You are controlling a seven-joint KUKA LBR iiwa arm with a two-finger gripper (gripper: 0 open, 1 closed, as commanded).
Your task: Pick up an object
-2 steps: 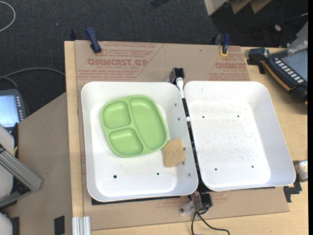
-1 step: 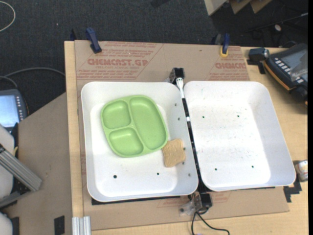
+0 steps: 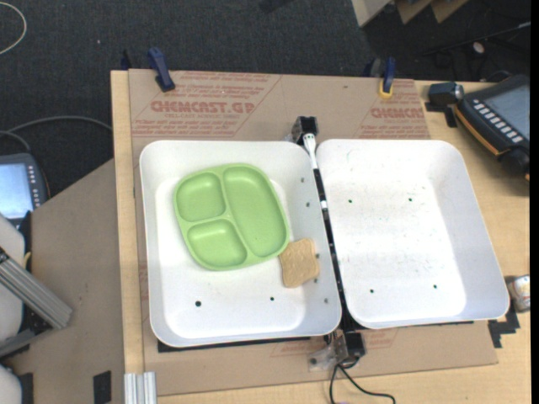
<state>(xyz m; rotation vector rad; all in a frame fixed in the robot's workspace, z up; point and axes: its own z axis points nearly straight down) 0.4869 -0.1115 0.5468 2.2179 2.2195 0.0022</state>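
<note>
- Small pale-grey rounded piece [image 3: 523, 290] at the picture's right edge, just beside the near right corner of the right shallow white plastic bin [image 3: 404, 234]. Cannot tell if it is part of the arm.
- Lighter on top, darker shade underneath, and cut off by the picture's edge on the side away from that bin.
- Too small and blurred to tell any screws, cables or markings.
</note>
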